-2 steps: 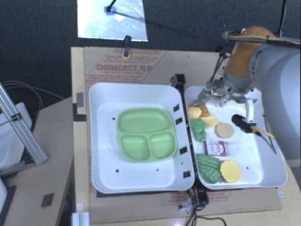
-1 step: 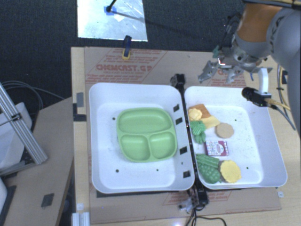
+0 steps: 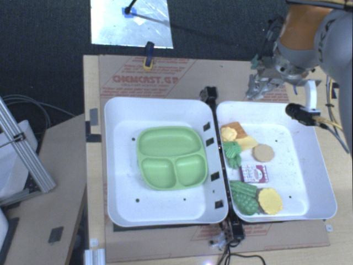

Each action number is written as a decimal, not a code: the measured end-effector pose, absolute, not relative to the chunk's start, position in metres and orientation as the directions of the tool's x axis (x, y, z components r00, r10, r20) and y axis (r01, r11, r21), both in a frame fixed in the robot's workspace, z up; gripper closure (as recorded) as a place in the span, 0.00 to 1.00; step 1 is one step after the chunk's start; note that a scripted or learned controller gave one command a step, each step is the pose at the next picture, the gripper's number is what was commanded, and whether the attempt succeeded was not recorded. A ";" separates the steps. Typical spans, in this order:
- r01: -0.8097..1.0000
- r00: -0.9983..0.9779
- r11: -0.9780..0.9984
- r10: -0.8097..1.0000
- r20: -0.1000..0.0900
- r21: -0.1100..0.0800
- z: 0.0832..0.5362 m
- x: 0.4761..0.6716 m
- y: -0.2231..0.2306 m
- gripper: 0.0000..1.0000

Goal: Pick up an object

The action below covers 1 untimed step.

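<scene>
Red lettering runs across the cardboard sheet [image 3: 165, 73] under the bins; it looks like "CHEMCAST" followed by more characters, too blurred to read surely. A small maroon-and-white packet [image 3: 255, 174] in the right bin [image 3: 309, 170] carries print, too small to read.

The claw [image 3: 259, 88] hangs from the grey arm with its orange band [image 3: 306, 15], poised above the cardboard just past the far rim of the right bin, near that bin's far left corner. Whether it is apart or together cannot be told; nothing shows between its tips.

All the loose objects lie nearer the camera than the claw, along the right bin's left side: an orange wedge [image 3: 234, 130] closest to the claw, a yellow piece [image 3: 246, 143] touching it, a green leafy item [image 3: 232, 152] against the divider, a tan round disc [image 3: 263, 153] beside them, then the packet, and at the near edge a bumpy green piece [image 3: 244, 197] touching a yellow round slice [image 3: 270, 201]. The right half of that bin's floor is bare white, giving open room.

Well to the claw's left, the left bin [image 3: 118, 148] holds a green three-compartment tray [image 3: 171, 157] with bare white floor around it. Black clips [image 3: 209, 94] join the bins' shared edge.
</scene>
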<state>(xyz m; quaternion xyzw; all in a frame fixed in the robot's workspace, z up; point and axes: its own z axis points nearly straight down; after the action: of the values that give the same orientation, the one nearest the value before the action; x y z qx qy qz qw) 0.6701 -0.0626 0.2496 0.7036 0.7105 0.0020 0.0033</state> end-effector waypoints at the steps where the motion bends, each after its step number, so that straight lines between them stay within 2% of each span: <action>1: 1.000 -0.015 0.015 1.000 -0.003 0.011 0.261 0.671 -0.062 1.00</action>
<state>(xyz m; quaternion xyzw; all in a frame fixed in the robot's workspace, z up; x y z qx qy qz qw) 0.6708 -0.0625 0.2606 0.7017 0.7125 0.0026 0.0049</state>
